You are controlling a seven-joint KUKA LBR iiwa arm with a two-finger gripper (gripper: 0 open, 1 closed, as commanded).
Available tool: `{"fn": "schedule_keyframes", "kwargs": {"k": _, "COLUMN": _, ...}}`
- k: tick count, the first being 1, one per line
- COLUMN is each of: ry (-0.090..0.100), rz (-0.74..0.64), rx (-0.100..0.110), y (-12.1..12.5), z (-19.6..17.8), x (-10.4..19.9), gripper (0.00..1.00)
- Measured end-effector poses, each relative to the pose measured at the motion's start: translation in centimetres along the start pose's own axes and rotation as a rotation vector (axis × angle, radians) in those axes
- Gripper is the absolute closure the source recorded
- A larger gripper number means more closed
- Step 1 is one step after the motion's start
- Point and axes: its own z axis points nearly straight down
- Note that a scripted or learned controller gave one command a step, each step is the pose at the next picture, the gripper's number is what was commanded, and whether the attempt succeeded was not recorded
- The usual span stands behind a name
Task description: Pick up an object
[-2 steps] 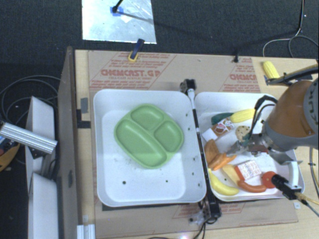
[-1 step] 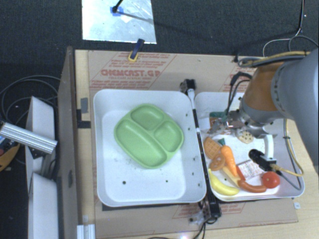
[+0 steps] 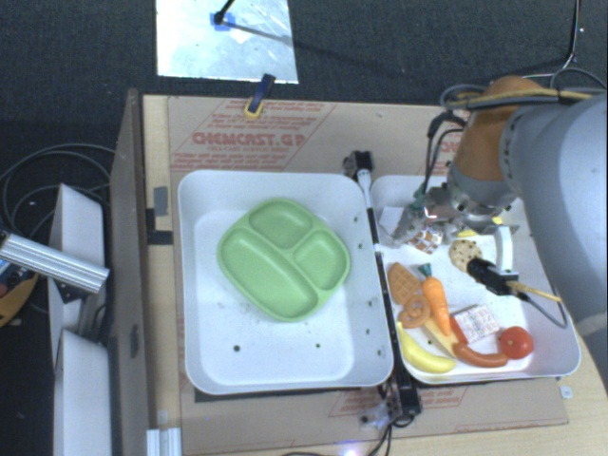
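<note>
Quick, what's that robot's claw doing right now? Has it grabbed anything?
Gripper: low over the far end of the right bin, near the cookie. Whether it is open, closed or holding something cannot be told from here.

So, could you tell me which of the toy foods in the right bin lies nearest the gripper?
The small round beige cookie: it lies just below the gripper, while the orange carrot, yellow banana and red tomato lie farther down.

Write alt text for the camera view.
A grey arm's pincer hangs over the right white bin of toy food: carrot, banana, tomato. The left bin holds a green divided plate.
</note>
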Motion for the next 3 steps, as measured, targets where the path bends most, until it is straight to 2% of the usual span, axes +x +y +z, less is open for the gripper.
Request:
{"fn": "schedule_keyframes", "kwargs": {"k": 1, "ry": 0.025, "rz": -0.001, "rx": 0.041, "y": 2.0, "z": 0.2, "x": -3.3, "gripper": 0.0}}
{"fn": "schedule_keyframes", "kwargs": {"k": 2, "ry": 0.029, "rz": -0.004, "rx": 0.038, "y": 2.1, "z": 0.2, "x": -4.5, "gripper": 0.0}}
{"fn": "schedule_keyframes", "kwargs": {"k": 3, "ry": 0.005, "rz": 0.008, "rx": -0.019, "y": 2.6, "z": -5.0, "x": -7.3, "gripper": 0.0}}
